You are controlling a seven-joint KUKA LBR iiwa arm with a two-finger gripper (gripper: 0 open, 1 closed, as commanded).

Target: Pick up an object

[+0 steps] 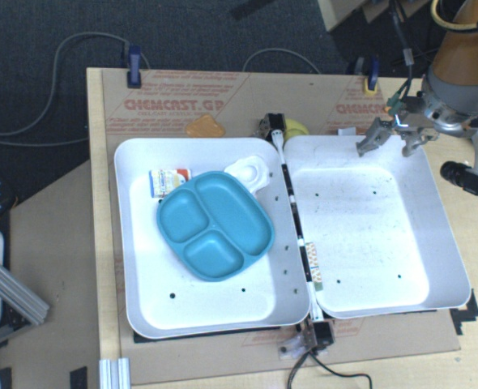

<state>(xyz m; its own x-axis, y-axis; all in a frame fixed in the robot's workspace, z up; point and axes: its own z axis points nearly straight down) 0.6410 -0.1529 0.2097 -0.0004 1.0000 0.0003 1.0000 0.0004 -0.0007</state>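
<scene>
Plate (215,224) lies in left bin (134,241), well apart from spread, unladen jaws.

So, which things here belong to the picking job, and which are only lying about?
Belong to the job:
- gripper, open, above the right bin's far edge
- blue divided plate in the left bin
- small white cup beside the plate
- small printed packet, partly under the plate

Lying about:
- orange piece on the board behind the bins
- yellow thing behind the bins
- blue clamps
</scene>
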